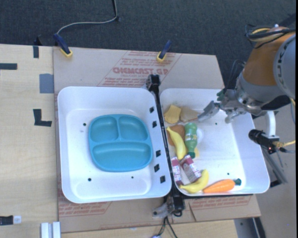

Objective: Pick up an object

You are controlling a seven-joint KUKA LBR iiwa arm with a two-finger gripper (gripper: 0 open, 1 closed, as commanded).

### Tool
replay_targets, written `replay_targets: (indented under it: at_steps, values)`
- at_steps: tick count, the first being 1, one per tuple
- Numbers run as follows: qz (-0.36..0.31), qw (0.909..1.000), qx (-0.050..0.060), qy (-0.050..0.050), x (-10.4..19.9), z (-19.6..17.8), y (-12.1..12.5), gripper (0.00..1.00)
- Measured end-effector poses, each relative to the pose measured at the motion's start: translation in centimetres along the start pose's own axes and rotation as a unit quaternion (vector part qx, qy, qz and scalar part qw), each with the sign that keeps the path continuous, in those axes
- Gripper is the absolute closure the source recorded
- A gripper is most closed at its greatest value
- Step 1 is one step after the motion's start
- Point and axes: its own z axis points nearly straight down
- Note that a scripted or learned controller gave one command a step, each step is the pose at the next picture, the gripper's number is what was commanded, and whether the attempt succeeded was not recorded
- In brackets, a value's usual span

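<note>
the gripper (214,109) hung over the right bin (248,170) with its jaws spread and nothing between them, near the green bottle (190,136), bananas and carrot (219,185).

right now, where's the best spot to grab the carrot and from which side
Take the carrot across the middle of its orange body, coming straight down from above. It lies flat, lengthwise along the near wall of the right bin, green tip toward the corner. A banana crowds its narrow left end, so close the tool across its width, clear of both.
</note>
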Motion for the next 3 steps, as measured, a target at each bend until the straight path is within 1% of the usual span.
replay_targets:
  at_steps: [1, 2, 3]
  values:
    - [0.000, 1.0000, -0.002, -0.001, 4.3, 9.7, 3.9, 0.00]
    - [0.001, 1.0000, -0.003, -0.001, 4.9, 9.7, 0.1, 0.00]
    - [0.001, 1.0000, -0.004, -0.002, 4.8, 8.6, 0.1, 1.00]
